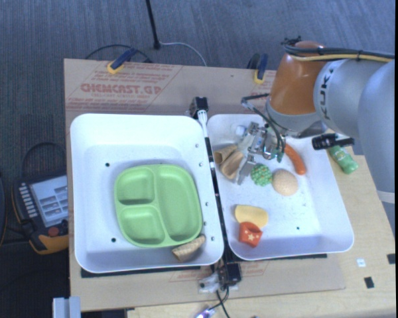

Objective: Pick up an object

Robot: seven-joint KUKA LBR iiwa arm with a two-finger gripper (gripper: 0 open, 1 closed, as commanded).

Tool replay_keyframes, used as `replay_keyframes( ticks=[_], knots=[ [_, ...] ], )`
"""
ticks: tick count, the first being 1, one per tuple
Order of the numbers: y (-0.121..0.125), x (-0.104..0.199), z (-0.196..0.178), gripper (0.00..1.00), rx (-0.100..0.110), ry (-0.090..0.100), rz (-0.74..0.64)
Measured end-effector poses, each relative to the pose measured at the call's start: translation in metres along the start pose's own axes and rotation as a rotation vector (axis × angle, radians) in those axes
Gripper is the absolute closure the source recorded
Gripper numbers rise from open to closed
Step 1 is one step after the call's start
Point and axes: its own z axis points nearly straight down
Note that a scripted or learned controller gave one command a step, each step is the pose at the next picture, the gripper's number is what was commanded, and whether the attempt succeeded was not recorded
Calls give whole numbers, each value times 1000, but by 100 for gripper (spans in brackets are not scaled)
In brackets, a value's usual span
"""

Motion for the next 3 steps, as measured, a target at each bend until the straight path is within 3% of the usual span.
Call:
replay_keyframes(
  ticks=[1,2,3],
  knots=[
    [0,0,0,0,0,0,0],
    [7,5,1,0,-15,-2,318],
    [-25,39,1,0,-18,-43,222]
  ],
)
